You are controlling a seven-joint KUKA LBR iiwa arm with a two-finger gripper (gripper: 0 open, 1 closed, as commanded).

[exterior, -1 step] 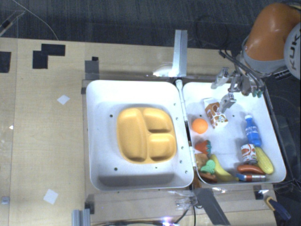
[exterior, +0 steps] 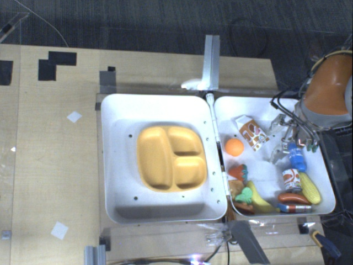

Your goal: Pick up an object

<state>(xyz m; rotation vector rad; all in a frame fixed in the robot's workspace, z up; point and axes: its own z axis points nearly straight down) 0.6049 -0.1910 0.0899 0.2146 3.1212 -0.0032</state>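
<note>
The gripper is hanging low over the right bin, near its three o'clock wall, and I cannot tell how it is set. A blue bottle is lying just at its five o'clock, a small carton at its nine o'clock and an orange ball farther that way. A yellow divided plate is sitting mid left bin.

Two white bins, one yellow tray, one orange ball.
</note>
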